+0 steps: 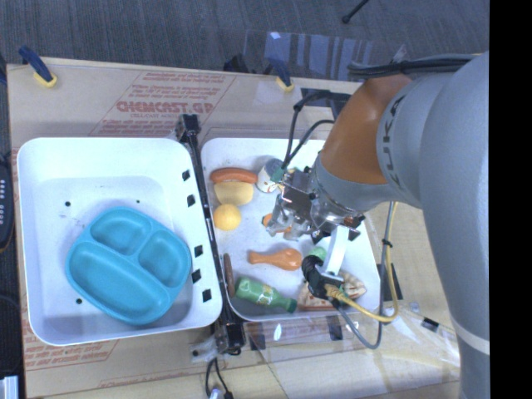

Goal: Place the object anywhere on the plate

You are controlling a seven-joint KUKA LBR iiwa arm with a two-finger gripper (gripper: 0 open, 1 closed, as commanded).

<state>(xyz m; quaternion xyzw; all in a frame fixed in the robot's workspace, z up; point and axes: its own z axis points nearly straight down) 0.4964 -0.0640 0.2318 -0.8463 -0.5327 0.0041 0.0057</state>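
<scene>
While the gripper (287, 214) hangs over the right bin (366, 260), finger state unclear, blue plate (129, 263) in left bin (33, 223), red "CHEMCAST GP" print on cardboard (166, 98).

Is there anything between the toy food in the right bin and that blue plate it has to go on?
Yes: the two bins' adjoining walls stand between the toy food, such as the yellow lemon, and the blue plate. The end effector would have to lift items over them.

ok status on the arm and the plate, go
End effector low in right bin, among the toy food. Blue plate in left bin, nothing on it. Bin walls between them.
</scene>
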